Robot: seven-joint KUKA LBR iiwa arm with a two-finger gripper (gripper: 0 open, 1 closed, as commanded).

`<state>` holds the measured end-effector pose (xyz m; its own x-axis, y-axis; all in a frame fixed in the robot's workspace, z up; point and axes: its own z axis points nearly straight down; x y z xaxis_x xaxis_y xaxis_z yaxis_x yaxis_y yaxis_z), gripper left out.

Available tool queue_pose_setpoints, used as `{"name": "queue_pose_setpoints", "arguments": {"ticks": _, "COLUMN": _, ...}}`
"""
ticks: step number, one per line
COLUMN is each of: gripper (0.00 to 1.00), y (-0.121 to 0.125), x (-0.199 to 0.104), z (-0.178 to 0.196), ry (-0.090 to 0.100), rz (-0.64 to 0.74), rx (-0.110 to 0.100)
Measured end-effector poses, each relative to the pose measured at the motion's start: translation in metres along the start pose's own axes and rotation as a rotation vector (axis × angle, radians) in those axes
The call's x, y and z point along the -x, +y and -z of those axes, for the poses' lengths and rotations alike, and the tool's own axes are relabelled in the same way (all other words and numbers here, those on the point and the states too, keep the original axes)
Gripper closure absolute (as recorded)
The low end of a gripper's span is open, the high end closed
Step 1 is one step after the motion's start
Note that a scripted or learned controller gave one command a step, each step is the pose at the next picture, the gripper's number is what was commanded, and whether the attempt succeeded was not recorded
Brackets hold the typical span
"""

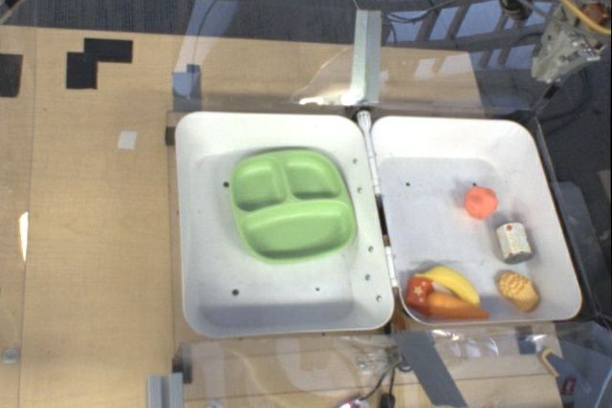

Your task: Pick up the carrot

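Note:
The carrot (455, 306) is orange and lies flat in the front left corner of the right bin (430, 148), along the front wall. A yellow banana (450, 282) lies just behind it and a red fruit (418, 289) touches its left end. My gripper (562, 53) hangs high at the top right, beyond the right bin's back right corner and far from the carrot, with nothing seen in it.
In the right bin there are also an orange-red ball (481, 201), a small can (514, 242) and a yellow knobbly food item (517, 290). A green divided plate (292, 205) sits in the left bin (206, 301). Cables trail behind the bins.

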<state>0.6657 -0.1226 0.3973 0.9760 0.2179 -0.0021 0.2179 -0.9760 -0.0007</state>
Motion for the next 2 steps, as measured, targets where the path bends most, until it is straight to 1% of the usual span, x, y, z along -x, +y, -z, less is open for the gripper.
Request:
{"name": "queue_pose_setpoints", "arguments": {"ticks": 1, "gripper": 1.0, "y": 0.07, "x": 0.023, "z": -0.006, "ry": -0.001, "rz": 0.01, "rx": 0.001}}
{"name": "queue_pose_setpoints", "arguments": {"ticks": 2, "gripper": 1.0, "y": 0.079, "x": 0.018, "z": 0.035, "ry": 0.001, "rz": 0.034, "rx": 0.001}}
